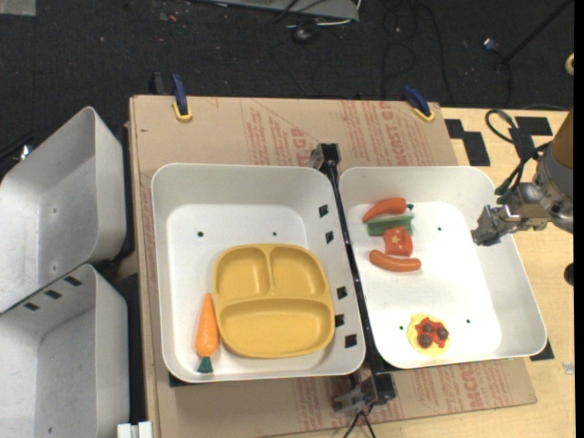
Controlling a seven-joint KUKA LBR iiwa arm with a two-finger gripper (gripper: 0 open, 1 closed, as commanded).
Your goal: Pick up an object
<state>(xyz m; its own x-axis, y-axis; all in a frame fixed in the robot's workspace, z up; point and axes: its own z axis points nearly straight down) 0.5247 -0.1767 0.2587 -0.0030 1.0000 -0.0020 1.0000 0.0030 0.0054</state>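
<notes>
Nothing is picked yet: two-finger metal gripper [486, 226], finger state unclear, hovers at right white bin's [520, 281] right edge, apart from red toy sausage [395, 262].

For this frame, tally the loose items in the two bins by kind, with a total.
Yellow divided plate: 1
Carrot: 1
Sausages, one at the top of the right bin and one lower: 2
Green piece, too small to identify: 1
Red piece, possibly a tomato or pepper: 1
Small pizza: 1
Total: 7
</notes>
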